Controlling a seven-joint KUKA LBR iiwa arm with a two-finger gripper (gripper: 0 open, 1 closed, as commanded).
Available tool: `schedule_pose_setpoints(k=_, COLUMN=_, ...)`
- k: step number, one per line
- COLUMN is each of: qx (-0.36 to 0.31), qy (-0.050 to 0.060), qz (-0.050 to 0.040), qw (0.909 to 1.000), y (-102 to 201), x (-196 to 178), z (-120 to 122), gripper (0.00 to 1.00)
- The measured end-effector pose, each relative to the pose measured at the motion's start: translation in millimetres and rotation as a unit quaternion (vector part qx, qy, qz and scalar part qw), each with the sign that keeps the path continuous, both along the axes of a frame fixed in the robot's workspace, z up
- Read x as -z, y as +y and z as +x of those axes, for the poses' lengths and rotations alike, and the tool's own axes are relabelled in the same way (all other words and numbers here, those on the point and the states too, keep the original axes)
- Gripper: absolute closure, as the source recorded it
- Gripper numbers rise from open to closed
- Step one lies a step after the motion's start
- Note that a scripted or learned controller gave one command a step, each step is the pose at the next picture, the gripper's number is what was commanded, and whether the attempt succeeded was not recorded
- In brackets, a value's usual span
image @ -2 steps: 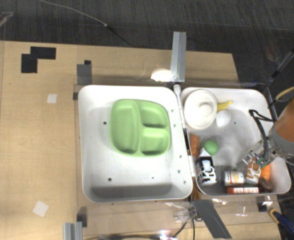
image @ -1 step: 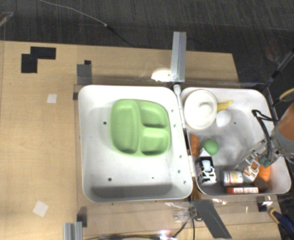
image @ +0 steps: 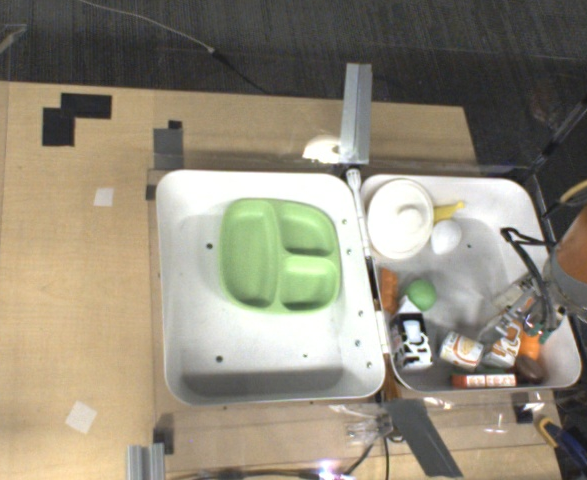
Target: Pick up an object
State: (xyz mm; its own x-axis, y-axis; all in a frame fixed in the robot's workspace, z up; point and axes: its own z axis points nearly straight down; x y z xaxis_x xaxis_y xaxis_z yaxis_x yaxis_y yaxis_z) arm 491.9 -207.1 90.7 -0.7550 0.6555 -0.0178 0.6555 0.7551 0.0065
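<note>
Light wood bench (image: 63, 298) w/ black tape marks, dark grey carpet (image: 273, 13) behind, thin cable (image: 123, 13)

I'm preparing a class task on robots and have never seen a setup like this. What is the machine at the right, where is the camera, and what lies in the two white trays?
The camera is fixed above a wooden bench and looks down at a slant. The machine is a robot arm, grey with an orange band, reaching in from the right. Its gripper is low in the right bin; whether it holds anything cannot be told.

The left bin holds a green divided plate. The right bin holds a white bowl, a small green ball, a black-and-white item, and several small packets and toys crowded near the gripper, too jumbled to name.
</note>
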Motion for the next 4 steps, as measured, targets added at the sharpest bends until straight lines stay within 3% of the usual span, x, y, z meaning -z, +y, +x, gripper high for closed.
schedule_pose_setpoints(k=4, qx=-0.135, qy=0.001, qz=-0.003, qw=0.9909, y=-1.1, x=-0.3, z=-0.4, gripper=0.0)
